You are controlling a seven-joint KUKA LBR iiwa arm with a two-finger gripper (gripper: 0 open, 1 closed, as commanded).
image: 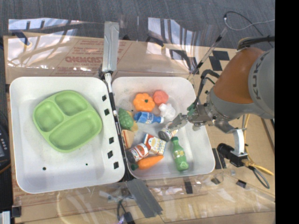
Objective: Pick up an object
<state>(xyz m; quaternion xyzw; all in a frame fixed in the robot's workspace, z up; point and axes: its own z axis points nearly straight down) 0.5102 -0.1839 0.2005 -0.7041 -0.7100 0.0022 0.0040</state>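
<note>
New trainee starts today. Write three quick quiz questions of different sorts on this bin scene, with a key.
1. True or false: the green divided plate lies in the same bin as the toy pumpkin.
2. Which item lies nearest the hand? A) green bottle B) carrot C) pumpkin
3. Fill in: the arm reaches in from the view's ____ side.

Key: 1 false, the plate is in the left bin, the pumpkin in the right bin. 2 A. 3 right.
</note>
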